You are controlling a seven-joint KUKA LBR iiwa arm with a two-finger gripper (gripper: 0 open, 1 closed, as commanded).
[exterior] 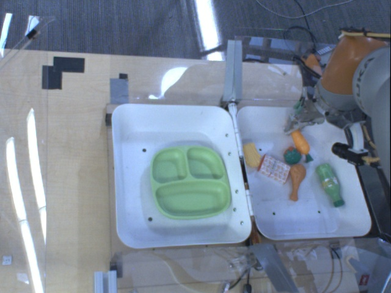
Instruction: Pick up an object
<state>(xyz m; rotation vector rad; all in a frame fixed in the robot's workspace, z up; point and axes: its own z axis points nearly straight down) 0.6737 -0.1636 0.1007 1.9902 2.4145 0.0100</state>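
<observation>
My claw [300, 122] hovers at right bin's [269, 224] far edge — grip state: cannot tell. Carrot [299, 143] just below it toward table's near edge, long axis slanted.

I work in a lab: two white bins [122, 182] on a bench [61, 182], loose cables [293, 5] beyond my wrist.
</observation>
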